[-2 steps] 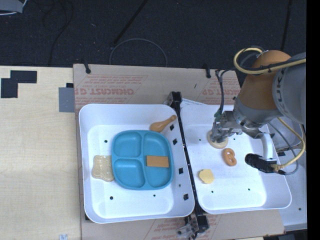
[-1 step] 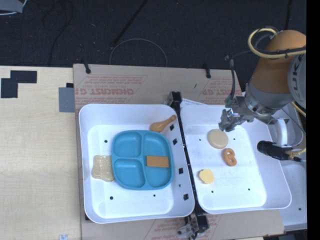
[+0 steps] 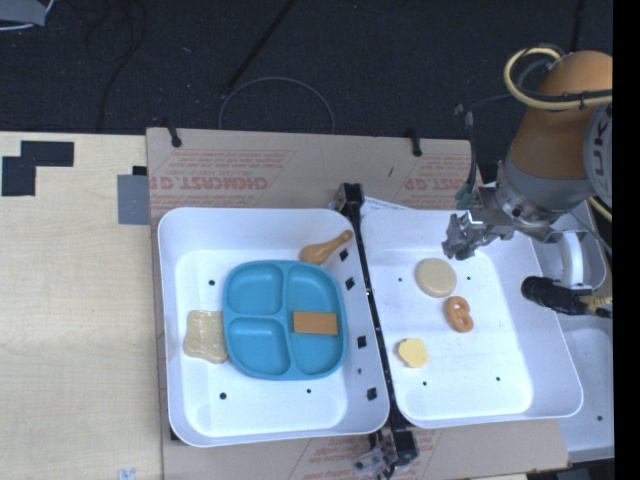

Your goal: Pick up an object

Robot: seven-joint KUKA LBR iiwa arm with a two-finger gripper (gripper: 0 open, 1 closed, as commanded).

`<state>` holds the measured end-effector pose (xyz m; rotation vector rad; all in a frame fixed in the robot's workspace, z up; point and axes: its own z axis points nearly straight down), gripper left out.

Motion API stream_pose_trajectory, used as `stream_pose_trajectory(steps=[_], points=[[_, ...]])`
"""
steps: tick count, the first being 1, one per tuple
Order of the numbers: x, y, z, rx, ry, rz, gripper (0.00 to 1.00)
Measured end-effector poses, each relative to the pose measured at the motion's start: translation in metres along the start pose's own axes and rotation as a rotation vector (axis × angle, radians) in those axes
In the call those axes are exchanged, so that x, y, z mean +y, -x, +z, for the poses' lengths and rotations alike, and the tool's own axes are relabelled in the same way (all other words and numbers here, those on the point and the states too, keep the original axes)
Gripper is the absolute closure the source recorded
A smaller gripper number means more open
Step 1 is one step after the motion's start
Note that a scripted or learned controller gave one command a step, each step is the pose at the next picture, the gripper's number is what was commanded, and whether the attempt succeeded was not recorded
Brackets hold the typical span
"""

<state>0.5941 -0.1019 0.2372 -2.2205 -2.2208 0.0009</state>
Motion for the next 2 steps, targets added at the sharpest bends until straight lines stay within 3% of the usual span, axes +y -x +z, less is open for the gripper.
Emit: stream_pose_trajectory(steps=[1, 2], points=[[-0.016, -0.059, -0.001, 0.002, -0.003, -0.004, 1.0], [-0.04, -0.1, -0.002, 0.002, -0.004, -0.003, 1.0]])
